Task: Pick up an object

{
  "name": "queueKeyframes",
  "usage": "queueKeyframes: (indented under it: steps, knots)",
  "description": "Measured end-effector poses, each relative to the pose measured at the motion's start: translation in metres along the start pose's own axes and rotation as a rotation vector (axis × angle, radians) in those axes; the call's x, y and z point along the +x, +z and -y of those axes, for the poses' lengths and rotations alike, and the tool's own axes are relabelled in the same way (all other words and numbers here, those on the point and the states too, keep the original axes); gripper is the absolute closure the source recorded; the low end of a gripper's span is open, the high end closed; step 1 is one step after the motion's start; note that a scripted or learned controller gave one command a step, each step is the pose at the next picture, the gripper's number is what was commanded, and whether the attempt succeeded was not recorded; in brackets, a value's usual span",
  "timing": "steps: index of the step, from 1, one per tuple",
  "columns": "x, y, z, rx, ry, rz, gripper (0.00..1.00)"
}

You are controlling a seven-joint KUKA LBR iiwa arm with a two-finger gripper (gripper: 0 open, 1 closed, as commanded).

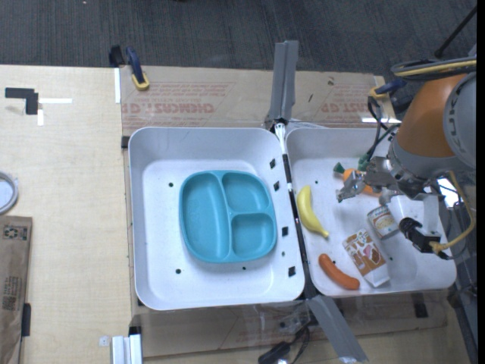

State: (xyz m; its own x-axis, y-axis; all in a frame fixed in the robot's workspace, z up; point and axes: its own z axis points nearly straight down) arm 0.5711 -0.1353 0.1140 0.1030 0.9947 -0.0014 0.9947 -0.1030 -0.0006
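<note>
The right bin (322, 154) holds a yellow banana (311, 212), a red-orange sausage (338, 272), a brown and white packet (365, 258), a small can (381, 222) and a small orange piece with a green end (349, 175). My gripper (364, 194) hangs over the middle of this bin, just right of the orange piece and above the can. Its fingers stand apart, so it is open, and I see nothing clamped between them. The arm's wrist hides the bin's far right part.
The left bin (151, 203) holds a blue divided plate (227, 217). A grey divider post (283, 82) rises between the bins at the back. Cables hang from the arm over the right bin's right edge (424, 241). Wooden bench top lies to the left.
</note>
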Motion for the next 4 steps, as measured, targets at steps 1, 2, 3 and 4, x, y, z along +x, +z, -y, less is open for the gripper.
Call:
queueKeyframes:
  steps: [1, 2, 3, 4]
  knots:
    - [-0.004, 0.023, -0.044, 0.002, 0.122, 0.0, 0.0]
    - [-0.005, 0.014, -0.045, 0.003, 0.119, 0.001, 1.0]
    - [0.026, 0.021, 0.005, 0.0, 0.16, -0.001, 1.0]
    - [0.026, 0.022, 0.006, 0.001, 0.162, -0.001, 0.0]
